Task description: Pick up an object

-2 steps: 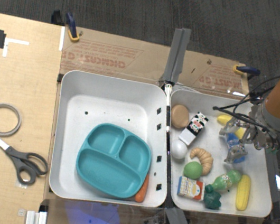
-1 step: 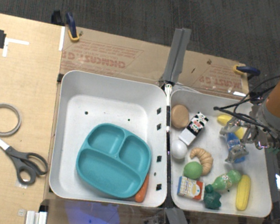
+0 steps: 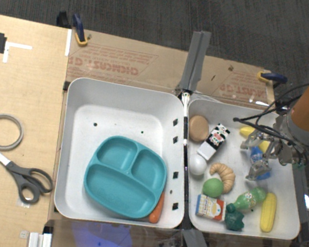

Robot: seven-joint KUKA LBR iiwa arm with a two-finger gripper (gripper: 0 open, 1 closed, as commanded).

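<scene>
We see the grey arm's metal two-finger end effector (image 3: 261,162) hanging over the right shallow white bin (image 3: 289,232), but we cannot tell its state or whether it grips anything. Below it lie a yellow plastic corn cob (image 3: 268,211), a green plastic ball (image 3: 212,187) and a tan toy croissant (image 3: 223,175); the left white bin (image 3: 80,107) holds a teal divided plastic tray (image 3: 126,176).

- Two bins sit side by side on the bench: the left bin (image 3: 79,112) and the right bin (image 3: 286,232).
- In the left bin, a divided tray (image 3: 127,177) lies toward the near side, with a carrot (image 3: 156,209) against its right edge.
- In the right bin, an egg-shaped item (image 3: 198,128) lies at the far left, a croissant (image 3: 222,174) mid-bin, and a corn cob (image 3: 268,211) near right.
- Left of the bins, scissors (image 3: 18,173) lie on the bench, a tape roll (image 3: 3,131) just behind them.
</scene>
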